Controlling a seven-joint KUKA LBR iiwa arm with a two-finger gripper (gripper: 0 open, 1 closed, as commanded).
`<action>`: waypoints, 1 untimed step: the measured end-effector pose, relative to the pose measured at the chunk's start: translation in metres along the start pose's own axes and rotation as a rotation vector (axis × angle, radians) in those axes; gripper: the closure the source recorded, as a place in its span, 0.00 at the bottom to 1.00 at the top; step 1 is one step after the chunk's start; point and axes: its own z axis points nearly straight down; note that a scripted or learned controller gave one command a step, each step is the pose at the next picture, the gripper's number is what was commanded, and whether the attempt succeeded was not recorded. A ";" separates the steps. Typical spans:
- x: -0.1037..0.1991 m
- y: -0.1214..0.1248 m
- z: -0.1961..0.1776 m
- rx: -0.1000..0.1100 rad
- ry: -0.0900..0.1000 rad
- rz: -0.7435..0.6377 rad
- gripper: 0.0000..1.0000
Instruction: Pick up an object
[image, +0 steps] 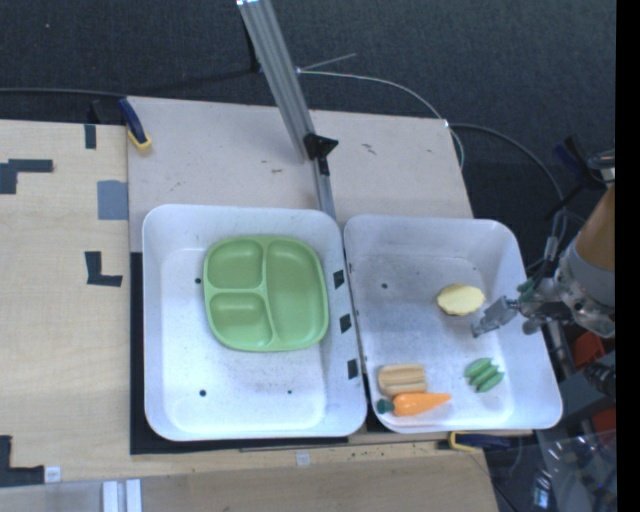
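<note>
Bench: pale wood top (60, 300) with dark tape marks on its left part; dark floor beyond it, cables trailing across.
Landmark: your reference is the right bin (430, 245), the white shallow one nearer the arm.
Left bin (170, 400): touching the right bin's left wall, side by side with it.
Green plate (266, 293): three-compartment, flat in the left bin, close to the wall shared with the right bin.
Yellow piece (460, 299): rounded, pale yellow, lying in the right bin's right half, about mid-height.
Green pods (484, 374): small green item, lower right part of the right bin, below the yellow piece.
Bun (402, 379): tan, bread-like, near the right bin's front wall, left of the green pods.
Carrot (421, 403): orange, just in front of the bun, against the right bin's front wall.
Arm (595, 270): you see it entering over the right bin's right rim.
Gripper (494, 318): over the right bin's right side, just beside the yellow piece and above the green pods; nothing visible between its fingers, and you cannot tell from this slant how far apart they stand.
Metal pole (283, 75): grey rail slanting from beyond the bench toward the right bin's rear left corner.
Clamp (135, 125): blue and yellow, far rear left of the right bin, on the bench.
</note>
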 end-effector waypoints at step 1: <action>0.000 0.000 0.000 0.000 0.000 0.000 0.00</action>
